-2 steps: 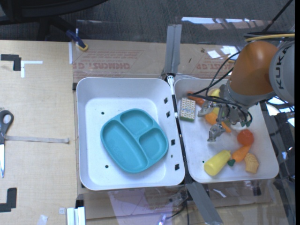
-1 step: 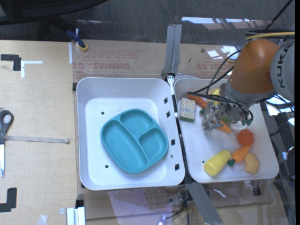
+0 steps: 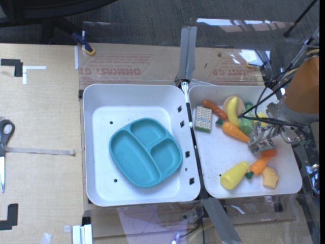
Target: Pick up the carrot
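The right bin (image 3: 213,187) holds three orange carrot-like pieces. One carrot (image 3: 235,131) lies near the middle, just left of my gripper (image 3: 261,141). A second carrot (image 3: 261,163) with a green top lies directly below the gripper, close under it. A thinner red-orange piece (image 3: 213,108) lies toward the bin's back left. The gripper hangs low over the right half of this bin, between the first two carrots. The arm and its cables hide how it meets them.
A yellow banana (image 3: 232,108) and a green item (image 3: 248,109) lie at the back of the right bin. A speckled block (image 3: 203,119) sits by the divider, with a yellow bottle (image 3: 233,175) and a tan pastry (image 3: 270,177) in front. A blue sectioned plate (image 3: 145,152) lies in the left bin (image 3: 94,136).
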### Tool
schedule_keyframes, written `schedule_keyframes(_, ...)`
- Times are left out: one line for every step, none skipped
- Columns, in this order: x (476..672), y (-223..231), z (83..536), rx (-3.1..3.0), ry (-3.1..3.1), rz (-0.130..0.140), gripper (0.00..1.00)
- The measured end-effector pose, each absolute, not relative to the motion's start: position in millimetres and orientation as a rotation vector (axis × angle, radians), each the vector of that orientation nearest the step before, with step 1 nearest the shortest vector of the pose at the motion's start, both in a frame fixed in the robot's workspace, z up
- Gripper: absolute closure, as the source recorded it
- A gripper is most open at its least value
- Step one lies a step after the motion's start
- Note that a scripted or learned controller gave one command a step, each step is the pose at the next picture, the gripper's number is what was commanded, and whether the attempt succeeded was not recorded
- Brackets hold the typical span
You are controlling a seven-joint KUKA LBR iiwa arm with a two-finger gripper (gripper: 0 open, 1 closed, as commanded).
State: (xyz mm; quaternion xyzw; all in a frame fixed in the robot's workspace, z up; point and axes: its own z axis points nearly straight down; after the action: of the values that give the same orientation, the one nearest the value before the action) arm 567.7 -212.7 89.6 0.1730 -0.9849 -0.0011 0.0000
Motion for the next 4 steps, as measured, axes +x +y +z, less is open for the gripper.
schedule_keyframes(567.8,-211,89,0.546,-3.093,-0.006,0.0)
schedule_keyframes(504.4,-154,93,0.605,-3.096,0.004,0.0)
schedule_keyframes(571.1,-107,89,0.381,-3.117,0.001,0.0)
schedule_keyframes(572.0,-107,95,0.386,-3.116,0.003,1.0)
